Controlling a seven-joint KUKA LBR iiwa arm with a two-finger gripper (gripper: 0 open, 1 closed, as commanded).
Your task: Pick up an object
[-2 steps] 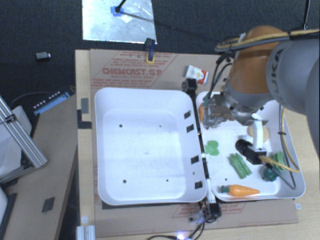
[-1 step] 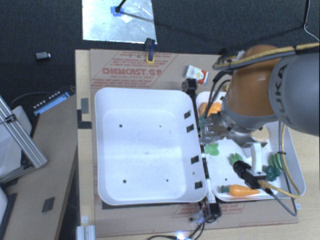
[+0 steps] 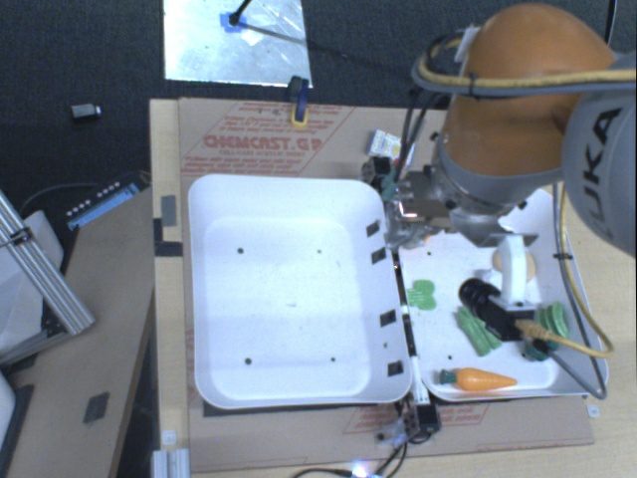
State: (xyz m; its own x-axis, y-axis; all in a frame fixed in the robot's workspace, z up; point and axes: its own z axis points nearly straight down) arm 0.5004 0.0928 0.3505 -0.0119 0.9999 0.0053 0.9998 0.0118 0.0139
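My gripper [image 3: 405,219] hangs low over the far left corner of the right bin [image 3: 450,257], close to the divide between the two bins. The big grey and orange arm covers much of that bin's far side. Nearer the front of the bin lie a small light green piece [image 3: 423,294], a longer dark green piece [image 3: 477,331], an orange carrot [image 3: 479,377] by the front rim, and another green piece [image 3: 553,319] at the right. A pale peach object [image 3: 501,260] peeks out beside the wrist. Nothing visibly hangs from the gripper.
The left bin [image 3: 289,287] is plain white inside. Black clips [image 3: 388,319] line the rim between the bins. Cardboard [image 3: 259,137] lies under both bins, with a shiny sheet [image 3: 237,28] behind and an aluminium frame [image 3: 40,277] at the left.
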